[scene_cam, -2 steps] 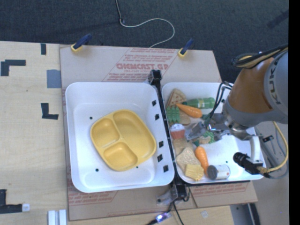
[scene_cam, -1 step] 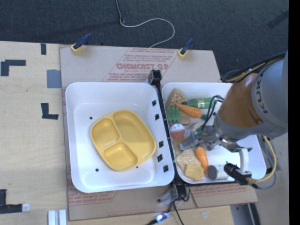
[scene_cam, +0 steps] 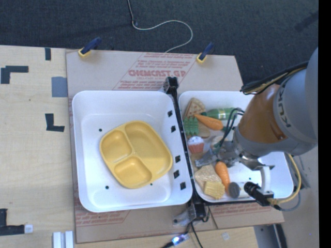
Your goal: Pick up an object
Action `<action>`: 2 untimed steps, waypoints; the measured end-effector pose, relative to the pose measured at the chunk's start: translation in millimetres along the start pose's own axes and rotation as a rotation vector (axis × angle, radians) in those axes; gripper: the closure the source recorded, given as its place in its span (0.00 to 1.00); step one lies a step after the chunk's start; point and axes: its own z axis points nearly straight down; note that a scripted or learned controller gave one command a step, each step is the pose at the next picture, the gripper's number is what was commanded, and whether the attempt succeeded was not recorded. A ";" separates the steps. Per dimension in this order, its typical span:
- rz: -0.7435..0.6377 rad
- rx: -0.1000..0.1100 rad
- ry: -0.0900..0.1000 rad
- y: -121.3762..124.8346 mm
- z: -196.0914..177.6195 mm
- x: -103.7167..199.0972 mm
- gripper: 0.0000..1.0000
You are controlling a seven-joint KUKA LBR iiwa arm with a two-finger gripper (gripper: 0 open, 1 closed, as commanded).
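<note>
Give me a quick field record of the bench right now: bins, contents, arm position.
left bin: holds a yellow divided plate
right bin: toy food, including two carrots, a cracker and a green bottle
arm: over the right bin, reaching in from the right
gripper: low among the food; grasp cannot be judged

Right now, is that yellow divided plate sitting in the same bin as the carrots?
No, the yellow plate lies alone in the left bin, while the carrots lie in the right bin.
</note>
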 end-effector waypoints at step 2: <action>-0.003 -0.005 -0.001 9.1 -66.0 9.2 1.00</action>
